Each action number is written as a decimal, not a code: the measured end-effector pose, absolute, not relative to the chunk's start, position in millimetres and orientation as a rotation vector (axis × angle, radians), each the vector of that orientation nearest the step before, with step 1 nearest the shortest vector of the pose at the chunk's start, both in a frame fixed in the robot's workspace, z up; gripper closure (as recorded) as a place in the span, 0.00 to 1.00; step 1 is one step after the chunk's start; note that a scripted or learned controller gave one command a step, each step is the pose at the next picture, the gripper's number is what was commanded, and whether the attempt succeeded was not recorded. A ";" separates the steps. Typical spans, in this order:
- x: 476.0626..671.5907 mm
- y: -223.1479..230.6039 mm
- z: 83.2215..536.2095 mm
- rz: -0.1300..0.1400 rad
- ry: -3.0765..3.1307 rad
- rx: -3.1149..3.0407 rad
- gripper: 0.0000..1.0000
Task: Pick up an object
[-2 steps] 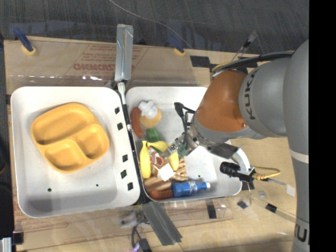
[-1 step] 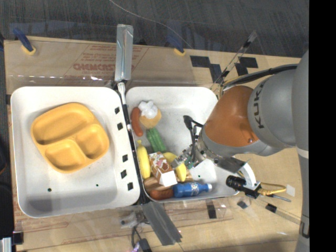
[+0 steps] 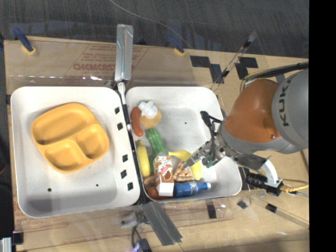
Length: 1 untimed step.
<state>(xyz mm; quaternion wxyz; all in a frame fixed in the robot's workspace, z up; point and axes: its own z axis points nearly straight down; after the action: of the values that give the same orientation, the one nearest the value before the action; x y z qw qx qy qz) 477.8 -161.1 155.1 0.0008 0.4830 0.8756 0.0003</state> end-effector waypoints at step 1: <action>532.4 -115.7 287.8 0.001 2.497 1.901 1.00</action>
<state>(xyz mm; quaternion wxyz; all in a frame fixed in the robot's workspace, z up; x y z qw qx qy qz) 532.4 -115.7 287.8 0.0016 0.6057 0.7957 0.0005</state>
